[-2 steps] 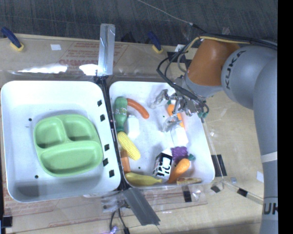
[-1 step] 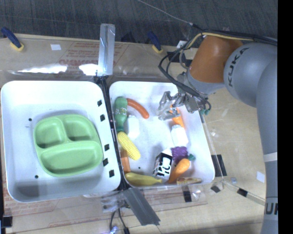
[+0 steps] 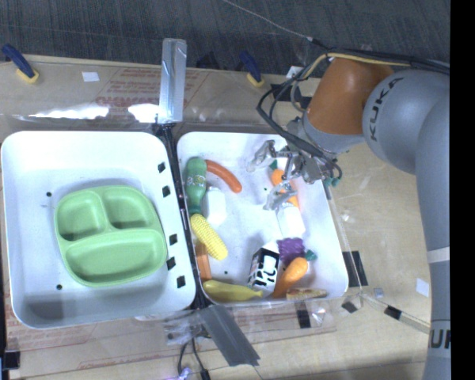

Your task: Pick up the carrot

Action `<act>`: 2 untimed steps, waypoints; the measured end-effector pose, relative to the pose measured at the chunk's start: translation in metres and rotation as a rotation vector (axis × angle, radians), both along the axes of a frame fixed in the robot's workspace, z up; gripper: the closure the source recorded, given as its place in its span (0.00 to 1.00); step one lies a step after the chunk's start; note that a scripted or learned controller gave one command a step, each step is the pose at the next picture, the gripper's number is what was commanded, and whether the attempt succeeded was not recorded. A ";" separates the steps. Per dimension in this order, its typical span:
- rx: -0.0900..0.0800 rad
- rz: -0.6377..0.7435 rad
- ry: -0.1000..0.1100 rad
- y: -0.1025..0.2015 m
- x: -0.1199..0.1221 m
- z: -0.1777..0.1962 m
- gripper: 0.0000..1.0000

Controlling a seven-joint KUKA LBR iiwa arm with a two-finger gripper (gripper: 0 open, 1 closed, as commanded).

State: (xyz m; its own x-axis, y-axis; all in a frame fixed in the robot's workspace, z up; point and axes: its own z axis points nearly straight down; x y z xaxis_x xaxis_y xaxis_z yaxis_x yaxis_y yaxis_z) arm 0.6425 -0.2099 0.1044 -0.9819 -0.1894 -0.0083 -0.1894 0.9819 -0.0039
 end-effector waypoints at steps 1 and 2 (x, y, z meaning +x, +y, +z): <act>-0.002 0.002 -0.009 0.000 0.002 0.012 1.00; -0.002 0.002 -0.008 0.000 0.002 0.011 0.00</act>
State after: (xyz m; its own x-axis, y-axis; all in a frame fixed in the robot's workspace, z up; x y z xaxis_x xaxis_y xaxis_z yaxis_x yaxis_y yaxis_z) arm 0.6443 -0.2095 0.1159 -0.9814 -0.1913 -0.0158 -0.1912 0.9815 -0.0077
